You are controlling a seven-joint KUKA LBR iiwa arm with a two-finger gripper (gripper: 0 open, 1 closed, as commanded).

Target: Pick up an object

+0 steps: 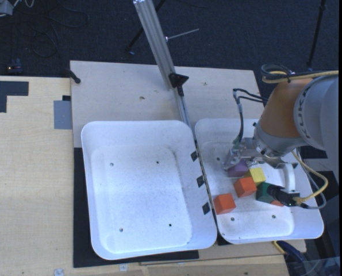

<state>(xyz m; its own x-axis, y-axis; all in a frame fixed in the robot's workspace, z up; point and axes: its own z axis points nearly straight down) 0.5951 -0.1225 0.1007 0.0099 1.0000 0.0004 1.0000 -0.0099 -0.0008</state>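
My gripper [238, 158] is low inside the right bin [257, 226], right over a purple block [237, 168] near the bin's middle. Close by lie a yellow block [257, 174], an orange block [245, 186], a second orange block [224, 203] nearer the bin's left front, and a green block [266, 193] with a small red-orange piece [277, 202] beside it. The grey arm with its orange band [280, 114] comes in from the right and hides the wrist area. Whether the purple block sits between the fingers is hidden.
The left bin [139, 188] stands beside the right one, with a row of black clips [199, 180] along the shared edge. A slanted aluminium rail [159, 50] rises behind the bins. Cables hang by the arm at the right.
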